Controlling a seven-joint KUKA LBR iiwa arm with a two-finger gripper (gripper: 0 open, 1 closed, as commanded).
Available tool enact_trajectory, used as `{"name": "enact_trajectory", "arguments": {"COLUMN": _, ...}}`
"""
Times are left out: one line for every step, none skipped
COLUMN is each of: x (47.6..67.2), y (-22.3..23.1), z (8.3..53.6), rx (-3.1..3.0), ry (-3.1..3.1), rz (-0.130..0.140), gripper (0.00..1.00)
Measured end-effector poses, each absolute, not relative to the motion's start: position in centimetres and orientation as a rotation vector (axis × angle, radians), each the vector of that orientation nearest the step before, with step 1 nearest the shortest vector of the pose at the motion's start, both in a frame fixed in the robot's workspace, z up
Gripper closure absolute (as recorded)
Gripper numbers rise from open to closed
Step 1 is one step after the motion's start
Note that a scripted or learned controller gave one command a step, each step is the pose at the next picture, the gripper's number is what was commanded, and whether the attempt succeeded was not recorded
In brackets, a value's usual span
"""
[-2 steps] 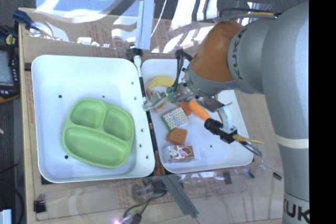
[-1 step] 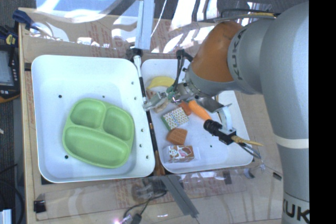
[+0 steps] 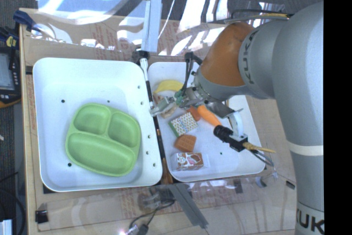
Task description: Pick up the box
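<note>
A small flat box [image 3: 190, 160] with a red and white print lies near the front wall of the right bin [image 3: 248, 169]. A second small box [image 3: 183, 124], with a green checkered face, lies tilted in the middle of that bin. My gripper [image 3: 169, 104] is low at the bin's back left, beside the wall between the bins, just behind the checkered box and well behind the printed one. The wrist hides much of the gripper. I see nothing clearly held.
The right bin also holds a yellow banana [image 3: 169, 86] at the back, an orange carrot [image 3: 204, 114] and a brown piece [image 3: 186, 143]. A green divided plate [image 3: 104, 138] lies in the left bin [image 3: 49, 77]. The arm covers the right bin's back right.
</note>
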State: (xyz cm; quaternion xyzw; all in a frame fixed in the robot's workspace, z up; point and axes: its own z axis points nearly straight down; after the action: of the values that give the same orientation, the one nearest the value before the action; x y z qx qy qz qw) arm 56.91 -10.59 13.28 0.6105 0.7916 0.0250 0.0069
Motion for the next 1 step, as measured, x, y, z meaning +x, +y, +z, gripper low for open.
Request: {"name": "enact_trajectory", "arguments": {"x": 56.94, "y": -10.62, "z": 13.24, "rx": 1.904, "ry": 2.479, "rz": 0.078, "gripper": 0.0}}
